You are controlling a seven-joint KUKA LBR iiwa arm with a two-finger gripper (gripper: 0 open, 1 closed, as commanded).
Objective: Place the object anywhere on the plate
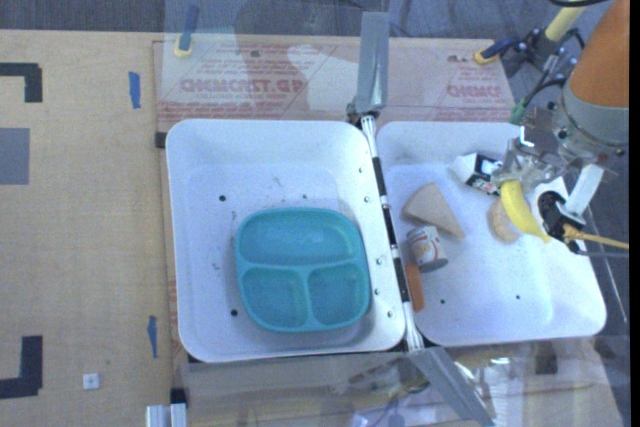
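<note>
Claw (537, 183) low over the right bin (500, 310), at the banana (514, 207).

Whether the claw gripped the banana or merely hovered over it could not be told; its fingers were masked by the wrist hardware. Banana lay directly beneath the claw, touching or nearly so, far right of the teal plate (300, 267) in the left bin (200, 165). Likely risks: a weak pinch on the curved skin letting it slip in transit, or a drop onto the divider between the bins, short of the plate.
</note>
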